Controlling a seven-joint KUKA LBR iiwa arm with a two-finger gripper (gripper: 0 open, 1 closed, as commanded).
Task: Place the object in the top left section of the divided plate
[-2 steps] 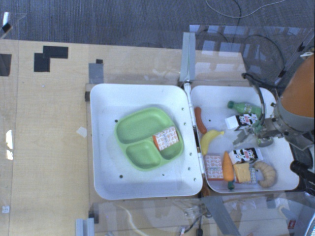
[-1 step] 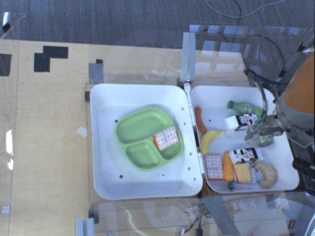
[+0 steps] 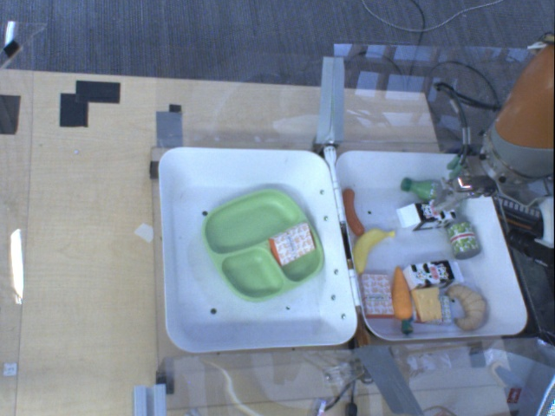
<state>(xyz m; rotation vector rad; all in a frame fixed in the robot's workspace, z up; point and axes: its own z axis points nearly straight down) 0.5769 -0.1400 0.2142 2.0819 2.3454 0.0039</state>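
Note:
A green divided plate lies in the left bin. A small red-and-white patterned box rests on the plate's right side, over the ridge beside the right-hand section; the large top left section holds nothing. My gripper hangs over the upper part of the right bin, just above a green bottle and a white carton with black print. No object shows between the gripper and the bin floor.
The right bin also holds a sausage, a banana, a green can, a second printed carton, a carrot, another patterned box, a cheese wedge and a croissant.

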